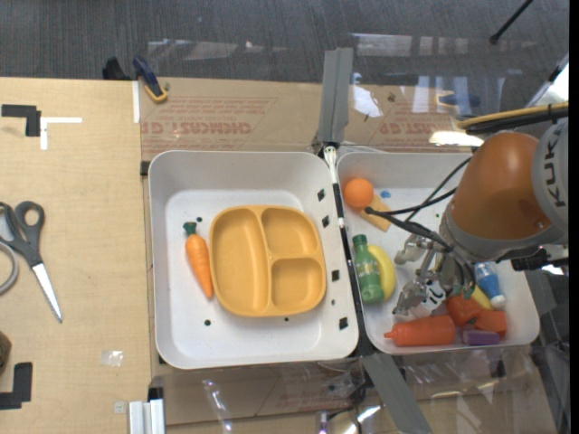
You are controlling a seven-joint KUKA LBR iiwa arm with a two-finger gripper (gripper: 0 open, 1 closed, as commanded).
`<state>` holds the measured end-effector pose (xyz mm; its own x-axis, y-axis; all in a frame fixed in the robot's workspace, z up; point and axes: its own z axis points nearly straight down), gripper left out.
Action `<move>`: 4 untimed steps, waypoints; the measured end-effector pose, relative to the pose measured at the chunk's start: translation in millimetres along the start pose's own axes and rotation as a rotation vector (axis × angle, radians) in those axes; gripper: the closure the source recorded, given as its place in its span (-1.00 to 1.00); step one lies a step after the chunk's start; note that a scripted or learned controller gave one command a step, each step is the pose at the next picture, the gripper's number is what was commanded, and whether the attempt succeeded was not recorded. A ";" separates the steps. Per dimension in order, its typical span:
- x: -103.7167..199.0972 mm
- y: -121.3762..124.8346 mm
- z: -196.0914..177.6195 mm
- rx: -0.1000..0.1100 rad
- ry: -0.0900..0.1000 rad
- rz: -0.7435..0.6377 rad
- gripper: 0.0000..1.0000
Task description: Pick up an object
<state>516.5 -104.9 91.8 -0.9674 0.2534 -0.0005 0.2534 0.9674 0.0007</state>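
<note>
My gripper (422, 289) hangs low over the middle of the right bin (409, 172), below the orange wrist band. Just left of it lie a green bottle (368, 270) and a yellow lemon (386, 272). A long red-orange toy (423, 333) lies in front of it, beside a red piece (462, 308) and a purple piece (480, 336). A blue and white bottle (489, 284) lies to its right, partly under the arm. An orange ball (358, 192) and a tan stick (380, 218) sit in the bin's far left corner.
The left bin (167, 333) holds a yellow divided plate (269, 260) and a toy carrot (198, 259). Scissors (32, 253) lie on the wooden bench at the far left. A blue clip (149, 78) sits behind the bins on cardboard.
</note>
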 end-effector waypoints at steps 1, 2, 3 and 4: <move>-9.0 -39.3 -0.6 0.000 -0.003 0.128 -1.00; -109.0 -67.9 -120.5 0.001 -0.005 0.155 -1.00; -79.9 -99.0 -22.2 -0.001 -0.025 0.164 -1.00; -61.8 -91.2 -16.5 0.001 -0.036 0.246 -1.00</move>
<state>553.1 -208.9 108.2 -0.8757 0.4815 -0.0363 0.4817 0.8763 0.0040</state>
